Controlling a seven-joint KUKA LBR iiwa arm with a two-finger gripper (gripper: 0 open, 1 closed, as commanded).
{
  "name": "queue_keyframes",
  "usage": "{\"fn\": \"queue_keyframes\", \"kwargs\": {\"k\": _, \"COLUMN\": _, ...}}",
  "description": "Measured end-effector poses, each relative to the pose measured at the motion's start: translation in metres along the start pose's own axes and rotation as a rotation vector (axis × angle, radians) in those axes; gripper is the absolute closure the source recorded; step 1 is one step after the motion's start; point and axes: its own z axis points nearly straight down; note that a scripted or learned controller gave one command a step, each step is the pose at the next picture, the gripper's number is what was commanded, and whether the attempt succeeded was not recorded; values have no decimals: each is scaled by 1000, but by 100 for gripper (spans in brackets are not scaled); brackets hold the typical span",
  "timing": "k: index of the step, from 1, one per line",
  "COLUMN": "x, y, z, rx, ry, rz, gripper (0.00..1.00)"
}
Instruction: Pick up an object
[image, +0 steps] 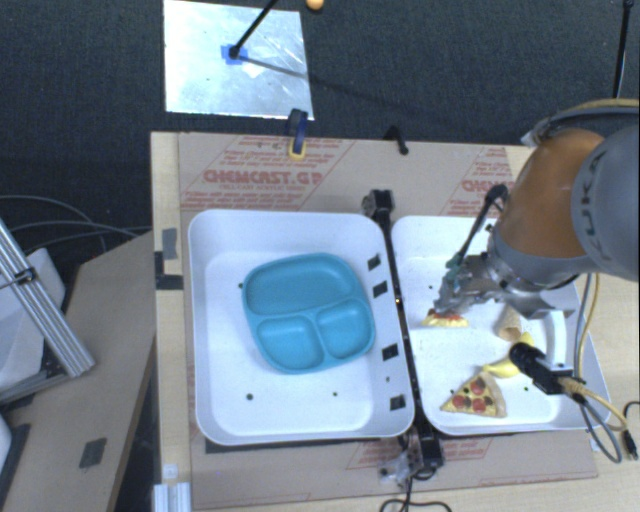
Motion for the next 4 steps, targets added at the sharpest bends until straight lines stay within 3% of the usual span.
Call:
{"fn": "queue_keyframes", "kwargs": {"k": 1, "x": -18, "y": 0, "z": 4, "rx": 8, "ry": 0, "rz": 7, "gripper": 100}}
{"fn": "queue_keyframes", "kwargs": {"k": 2, "x": 57, "y": -26, "z": -44, "rx": 7, "ry": 2, "rz": -1, "gripper": 100}}
{"fn": "queue_keyframes", "kwargs": {"k": 3, "x": 48, "y": -46, "z": -114, "rx": 7, "ry": 0, "rz": 4, "gripper": 100}}
{"fn": "queue_keyframes", "kwargs": {"k": 4, "x": 115, "y": -30, "z": -89, "rx": 9, "ry": 1, "rz": 1, "gripper": 100}}
